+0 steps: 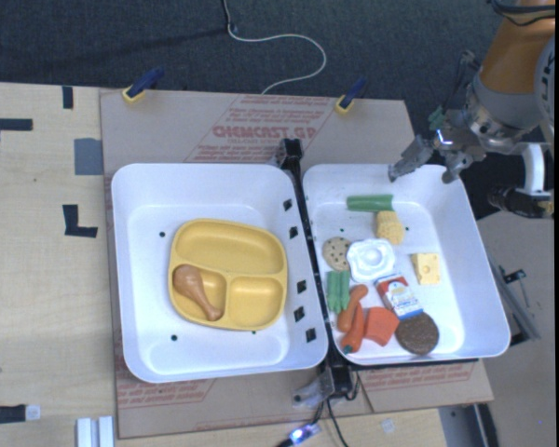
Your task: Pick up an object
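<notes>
Cookie in right bin; tool open, empty, over far rim.

bins: 2 | plates: 1 | drumsticks: 1 | cookies: 2

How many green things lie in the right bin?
2. A green cylinder lies near the bin's far side, and a green bean pod lies by its left wall, beside the carrot. Others may be hidden under the pile.

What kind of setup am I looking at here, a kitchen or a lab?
Most likely a robotics lab bench: two shallow white bins clamped on cardboard, toy food such as a plastic chicken drumstick on a yellow divided plate, and loose cabling.
</notes>
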You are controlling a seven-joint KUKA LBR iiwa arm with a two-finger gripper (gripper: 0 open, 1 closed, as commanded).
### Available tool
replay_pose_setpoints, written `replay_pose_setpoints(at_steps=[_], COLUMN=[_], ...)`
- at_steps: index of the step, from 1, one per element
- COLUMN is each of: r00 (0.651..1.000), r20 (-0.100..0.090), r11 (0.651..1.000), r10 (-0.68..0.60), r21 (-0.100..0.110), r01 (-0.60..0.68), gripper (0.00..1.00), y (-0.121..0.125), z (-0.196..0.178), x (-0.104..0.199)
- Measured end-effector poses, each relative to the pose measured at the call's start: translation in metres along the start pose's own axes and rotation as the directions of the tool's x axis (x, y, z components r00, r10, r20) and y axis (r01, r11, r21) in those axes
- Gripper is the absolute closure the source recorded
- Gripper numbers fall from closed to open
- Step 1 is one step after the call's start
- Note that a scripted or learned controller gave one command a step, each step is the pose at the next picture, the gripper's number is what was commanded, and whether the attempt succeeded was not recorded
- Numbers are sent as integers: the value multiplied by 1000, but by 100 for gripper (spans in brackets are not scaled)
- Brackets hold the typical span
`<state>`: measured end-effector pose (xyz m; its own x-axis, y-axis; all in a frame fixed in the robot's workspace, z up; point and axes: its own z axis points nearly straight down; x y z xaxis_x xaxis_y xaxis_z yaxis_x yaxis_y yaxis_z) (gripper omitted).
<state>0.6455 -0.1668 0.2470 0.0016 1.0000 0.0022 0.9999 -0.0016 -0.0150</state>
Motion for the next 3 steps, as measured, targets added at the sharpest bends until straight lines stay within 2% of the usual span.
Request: replay_pose_setpoints(at_steps=[1,2,3], r00=[1000,1000,1000], r20=[2,3,3], r11=[1000,1000,1000], r10=[-3,-4,-5], r21=[-13,-10,-11], r01=[3,4,5], gripper=[0,0,0], y=[2,7,11], z=[-9,36,98], x=[0,1,7])
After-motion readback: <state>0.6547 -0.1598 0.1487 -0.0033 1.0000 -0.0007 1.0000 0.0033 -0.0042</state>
